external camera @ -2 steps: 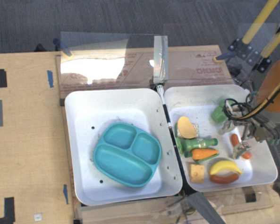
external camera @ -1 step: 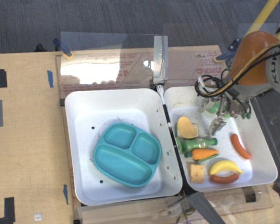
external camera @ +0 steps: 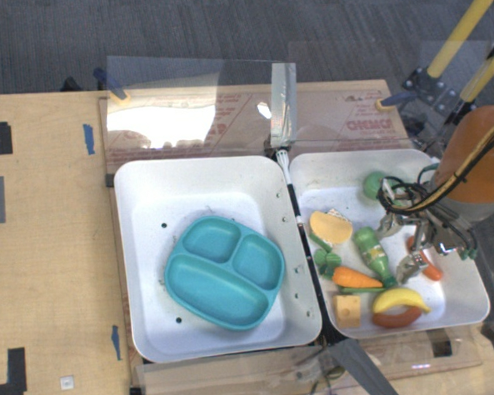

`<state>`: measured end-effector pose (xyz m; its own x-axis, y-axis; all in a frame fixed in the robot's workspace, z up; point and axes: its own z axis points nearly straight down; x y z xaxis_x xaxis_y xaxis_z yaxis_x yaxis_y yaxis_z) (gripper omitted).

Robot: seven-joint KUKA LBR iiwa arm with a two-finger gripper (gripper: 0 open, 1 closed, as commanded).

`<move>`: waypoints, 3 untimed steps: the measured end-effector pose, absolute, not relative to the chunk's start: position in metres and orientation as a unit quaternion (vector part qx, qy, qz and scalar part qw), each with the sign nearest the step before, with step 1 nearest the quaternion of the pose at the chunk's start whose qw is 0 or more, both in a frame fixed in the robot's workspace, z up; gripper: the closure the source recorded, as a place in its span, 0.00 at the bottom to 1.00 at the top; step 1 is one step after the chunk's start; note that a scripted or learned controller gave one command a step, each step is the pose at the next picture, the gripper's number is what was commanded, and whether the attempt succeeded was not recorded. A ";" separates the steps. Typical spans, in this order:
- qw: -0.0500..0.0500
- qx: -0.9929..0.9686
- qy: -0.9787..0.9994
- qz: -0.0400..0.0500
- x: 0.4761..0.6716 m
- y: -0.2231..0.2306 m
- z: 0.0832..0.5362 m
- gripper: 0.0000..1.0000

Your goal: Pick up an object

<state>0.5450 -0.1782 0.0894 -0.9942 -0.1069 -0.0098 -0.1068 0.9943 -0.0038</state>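
The right bin (external camera: 466, 304) holds several toy foods: a green round piece (external camera: 373, 185), a yellow-orange slice (external camera: 331, 227), a green bottle-like piece (external camera: 372, 256), a carrot (external camera: 356, 278), a banana (external camera: 401, 298), a tan cube (external camera: 348, 309) and a small red-orange piece (external camera: 433, 272). My gripper (external camera: 402, 244) hangs low over the right half of this bin, just right of the green bottle-like piece. Its two metal fingers stand apart, open, with nothing visibly between them. The red-orange piece lies right beside the nearer finger.
The left bin (external camera: 139, 199) carries a teal divided plate (external camera: 225, 271). A clear panel and a metal post (external camera: 283, 103) stand behind the bins. Cables (external camera: 414, 195) trail from the wrist across the right bin's back corner. Yellow bars (external camera: 462, 29) cross the top right.
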 end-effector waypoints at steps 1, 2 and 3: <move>0.007 0.010 1.000 0.001 0.554 -0.092 0.090 0.00; 0.005 -0.005 1.000 -0.001 0.650 -0.120 0.088 0.00; 0.007 -0.209 0.978 -0.003 0.669 -0.220 0.144 0.00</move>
<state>0.6690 -0.2199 0.1440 -0.9122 -0.4095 -0.0125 -0.4094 0.9123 -0.0098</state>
